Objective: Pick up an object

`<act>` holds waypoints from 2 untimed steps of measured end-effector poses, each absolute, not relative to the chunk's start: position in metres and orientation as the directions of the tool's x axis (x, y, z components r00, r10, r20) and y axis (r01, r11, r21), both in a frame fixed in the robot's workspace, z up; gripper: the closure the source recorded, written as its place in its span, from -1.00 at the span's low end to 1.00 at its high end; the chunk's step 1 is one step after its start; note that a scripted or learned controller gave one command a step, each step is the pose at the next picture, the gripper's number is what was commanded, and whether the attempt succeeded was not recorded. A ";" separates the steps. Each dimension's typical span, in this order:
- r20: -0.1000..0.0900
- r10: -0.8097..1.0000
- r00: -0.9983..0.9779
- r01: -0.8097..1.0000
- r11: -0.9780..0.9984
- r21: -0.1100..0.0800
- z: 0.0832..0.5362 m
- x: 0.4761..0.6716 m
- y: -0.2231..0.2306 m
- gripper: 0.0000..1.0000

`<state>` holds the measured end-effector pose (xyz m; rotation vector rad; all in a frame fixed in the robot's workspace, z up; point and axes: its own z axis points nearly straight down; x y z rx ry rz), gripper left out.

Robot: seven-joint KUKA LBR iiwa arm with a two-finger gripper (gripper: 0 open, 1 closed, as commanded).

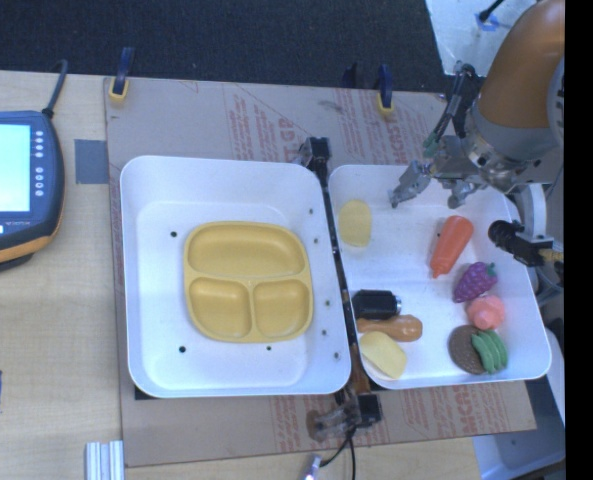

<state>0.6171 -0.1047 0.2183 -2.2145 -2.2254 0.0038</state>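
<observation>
The open, empty pincer (431,190) hovers over the right-hand shallow white bin (396,253), near the orange plastic carrot (449,245), likely lining up a grasp.

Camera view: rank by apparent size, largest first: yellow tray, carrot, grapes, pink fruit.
1. yellow tray, largest by far
2. carrot
3. grapes
4. pink fruit
Grapes and pink fruit look close; that order is unsure.

The arm (521,68) is cut off at the picture's right and top. The handheld control pendant (11,188) at the worktop's left edge is cropped. The dark brown disc (464,349) lies partly hidden under the green toy (490,350).
</observation>
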 end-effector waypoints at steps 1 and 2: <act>-0.001 1.000 -0.004 1.000 0.004 -0.005 0.182 0.610 -0.177 -1.00; 0.000 1.000 -0.004 1.000 0.004 -0.005 0.091 0.573 -0.200 -1.00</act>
